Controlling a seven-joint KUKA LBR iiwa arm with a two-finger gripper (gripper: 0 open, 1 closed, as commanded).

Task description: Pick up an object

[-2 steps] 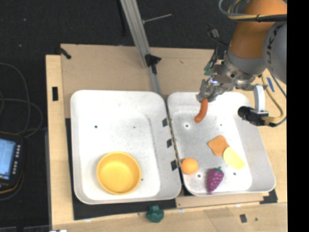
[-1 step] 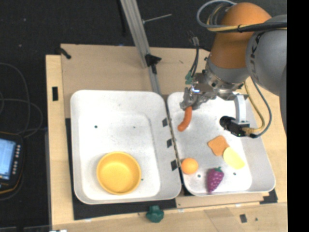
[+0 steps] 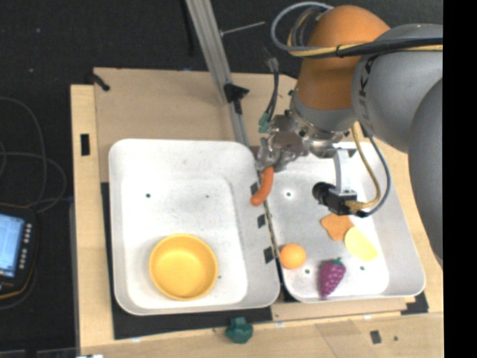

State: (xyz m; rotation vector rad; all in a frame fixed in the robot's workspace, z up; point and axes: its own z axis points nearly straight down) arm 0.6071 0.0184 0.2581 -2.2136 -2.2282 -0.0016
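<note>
1. The gripper [image 3: 268,162] sits over the left edge of the right bin [image 3: 387,271]; its fingers appear closed on the top of an orange carrot [image 3: 260,188], which hangs at the seam between the bins. The fingertips are hard to make out.
2. Left bin [image 3: 127,162]: one yellow bowl [image 3: 183,266] near its front edge.
3. Right bin: one orange ball [image 3: 292,256], one purple grape bunch [image 3: 332,276], one yellow piece [image 3: 361,244], one orange wedge [image 3: 336,226] partly under a cable.
4. One green object [image 3: 238,330] lies on the bench's front edge.
</note>
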